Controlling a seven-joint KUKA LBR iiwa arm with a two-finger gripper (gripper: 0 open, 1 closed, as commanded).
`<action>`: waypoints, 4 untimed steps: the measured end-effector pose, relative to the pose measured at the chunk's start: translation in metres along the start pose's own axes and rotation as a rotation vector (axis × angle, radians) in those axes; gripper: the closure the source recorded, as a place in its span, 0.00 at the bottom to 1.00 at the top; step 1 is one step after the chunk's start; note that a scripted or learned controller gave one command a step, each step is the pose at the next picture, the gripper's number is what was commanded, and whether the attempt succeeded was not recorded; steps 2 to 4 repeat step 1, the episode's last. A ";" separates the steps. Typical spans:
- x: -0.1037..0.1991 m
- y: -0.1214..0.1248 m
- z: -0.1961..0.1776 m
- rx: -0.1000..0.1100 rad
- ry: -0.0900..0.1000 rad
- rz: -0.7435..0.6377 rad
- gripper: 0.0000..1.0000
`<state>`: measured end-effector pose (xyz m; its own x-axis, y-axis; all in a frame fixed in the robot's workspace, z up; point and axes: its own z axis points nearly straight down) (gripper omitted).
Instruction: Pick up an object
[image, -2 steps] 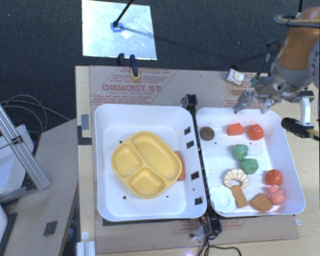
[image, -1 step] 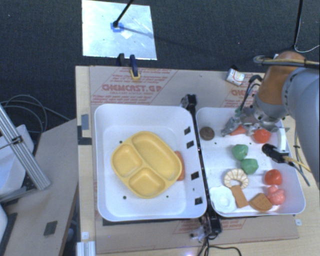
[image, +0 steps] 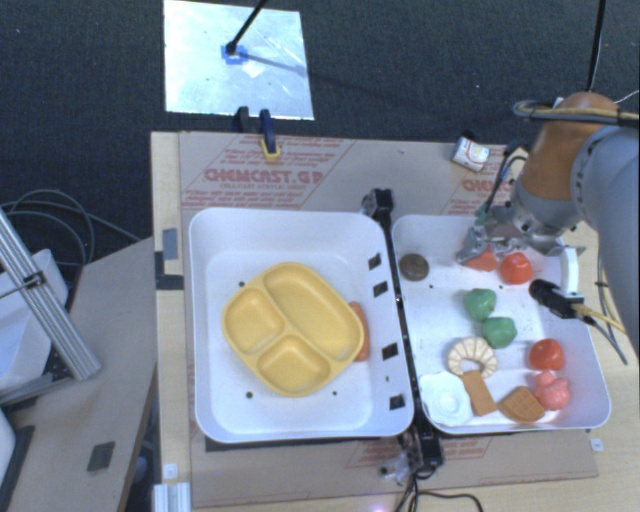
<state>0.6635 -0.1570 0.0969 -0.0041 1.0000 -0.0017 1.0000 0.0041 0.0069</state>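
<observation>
While you scan from the left, note the left bin (image: 215, 400) carries a yellow divided plate (image: 292, 327) with an orange piece (image: 359, 330) tucked at its right rim. Right bin (image: 600, 395): brown disc (image: 414, 266) near its far left corner, two green pieces (image: 489, 316) mid-bin, pretzel (image: 472, 354) and crackers (image: 503, 400) by the near edge. Gripper (image: 483, 247) sits low at the far edge, touching an orange-red piece (image: 483, 262), beside a red tomato (image: 516, 268); whether it is spread or closed, you cannot tell.

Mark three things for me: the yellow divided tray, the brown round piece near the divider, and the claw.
yellow divided tray (image: 292, 327): camera view, on the ridge between its compartments.
brown round piece (image: 414, 266): camera view, on its top face.
claw (image: 482, 248): camera view, at its tips, low over the right bin's far corner.
</observation>
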 end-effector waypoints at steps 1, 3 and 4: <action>0.037 -0.030 -0.097 0.003 0.002 -0.002 1.00; 0.037 -0.030 -0.097 0.003 0.002 -0.002 1.00; 0.037 -0.030 -0.097 0.003 0.002 -0.002 1.00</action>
